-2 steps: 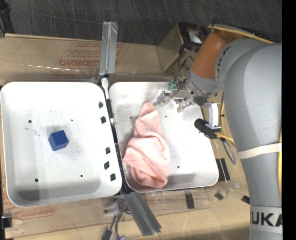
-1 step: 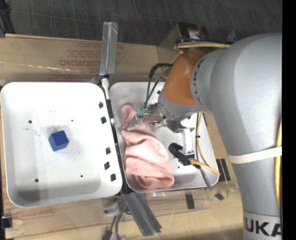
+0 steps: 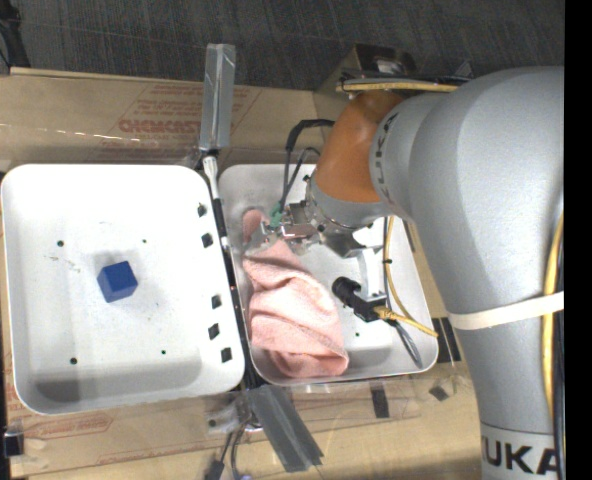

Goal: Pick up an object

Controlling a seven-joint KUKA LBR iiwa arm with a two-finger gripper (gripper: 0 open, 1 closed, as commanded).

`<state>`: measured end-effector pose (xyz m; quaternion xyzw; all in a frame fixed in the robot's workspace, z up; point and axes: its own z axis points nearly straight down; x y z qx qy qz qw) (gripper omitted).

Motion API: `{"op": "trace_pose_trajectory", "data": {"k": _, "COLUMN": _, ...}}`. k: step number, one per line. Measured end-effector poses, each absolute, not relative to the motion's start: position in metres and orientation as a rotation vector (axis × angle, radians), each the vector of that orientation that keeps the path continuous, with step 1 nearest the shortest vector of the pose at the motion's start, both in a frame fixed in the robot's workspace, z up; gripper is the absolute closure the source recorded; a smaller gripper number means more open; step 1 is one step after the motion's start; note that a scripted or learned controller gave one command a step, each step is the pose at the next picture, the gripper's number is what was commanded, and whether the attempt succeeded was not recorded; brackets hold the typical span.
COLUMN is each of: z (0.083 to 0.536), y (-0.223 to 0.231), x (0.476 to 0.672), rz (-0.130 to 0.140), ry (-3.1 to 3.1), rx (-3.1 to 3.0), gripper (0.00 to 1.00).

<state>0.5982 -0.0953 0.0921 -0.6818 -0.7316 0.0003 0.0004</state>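
Observation:
A crumpled pink cloth (image 3: pixel 288 313) lies in the right bin (image 3: pixel 401 353), filling most of its left half. A small blue cube (image 3: pixel 117 280) sits alone in the left bin (image 3: pixel 36 218), left of centre. My gripper (image 3: pixel 281 230) is low over the right bin, at the upper end of the pink cloth, below the arm's orange band. It looks to be touching or just above the cloth's top edge. The arm's grey body covers the right bin's right part.
A black cable and connector (image 3: pixel 354 298) hang from the wrist over the right bin, beside the cloth. A divider with black clips (image 3: pixel 219 268) separates the two bins. Cardboard (image 3: pixel 96 108) lies under and behind the bins.

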Motion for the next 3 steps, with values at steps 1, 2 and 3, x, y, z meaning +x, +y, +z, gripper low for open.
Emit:
{"op": "trace_pose_trajectory", "data": {"k": 1, "z": 0.193, "y": -0.053, "x": 0.612, "rz": 0.0, "ry": -2.594, "rx": -1.775, "gripper": 0.0}}
{"op": "trace_pose_trajectory", "data": {"k": 2, "z": 0.151, "y": -0.113, "x": 0.582, "rz": 0.002, "ry": -2.733, "rx": -1.547, "gripper": 0.0}}
{"op": "trace_pose_trajectory", "data": {"k": 3, "z": 0.091, "y": -0.107, "x": 0.613, "rz": 0.002, "ry": -2.725, "rx": -1.561, "gripper": 0.0}}
